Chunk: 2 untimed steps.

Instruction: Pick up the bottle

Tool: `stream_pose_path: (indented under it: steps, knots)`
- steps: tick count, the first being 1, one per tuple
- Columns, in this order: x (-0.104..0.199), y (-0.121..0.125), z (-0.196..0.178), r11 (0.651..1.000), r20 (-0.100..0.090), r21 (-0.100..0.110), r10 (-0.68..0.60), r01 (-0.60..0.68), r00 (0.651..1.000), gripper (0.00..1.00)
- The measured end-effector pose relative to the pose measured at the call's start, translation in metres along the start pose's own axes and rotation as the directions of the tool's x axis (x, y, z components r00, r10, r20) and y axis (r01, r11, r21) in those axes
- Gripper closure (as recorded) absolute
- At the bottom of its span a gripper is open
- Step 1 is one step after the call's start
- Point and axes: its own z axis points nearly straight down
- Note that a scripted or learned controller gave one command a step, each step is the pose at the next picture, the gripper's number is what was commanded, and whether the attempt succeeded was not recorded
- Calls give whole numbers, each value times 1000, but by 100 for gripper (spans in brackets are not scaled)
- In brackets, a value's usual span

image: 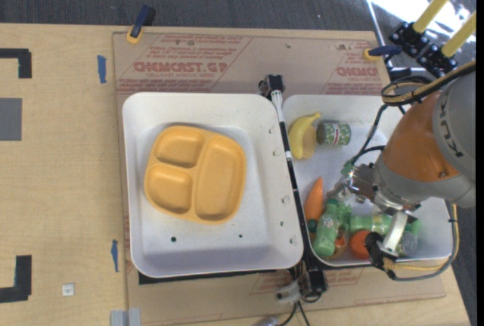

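Gripper [376,220] low in right bin [439,245], over green bottle [330,228] lying among carrot [314,198] and other clutter; can't tell its opening or any hold. Risk: crowded neighbours block the grasp, bottle rolls or slips.

There are two white bins [136,188] on the worktop [53,166]. The left bin has one yellow tray [197,173] with three parts. The right bin has one banana [302,134], one small can [333,133], one carrot [314,198] and one green bottle [327,230]. One robot arm [423,150] reaches in.
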Motion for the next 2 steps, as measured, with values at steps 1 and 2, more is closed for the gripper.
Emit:
stream_pose_path:
  steps: [1, 2]
  knots:
    - [61, -36, -95, 973, -4, 30, -229, 229, 973, 0]
    - [-9, 1, 1, 1000, 4, 7, -14, 14, 1000, 0]
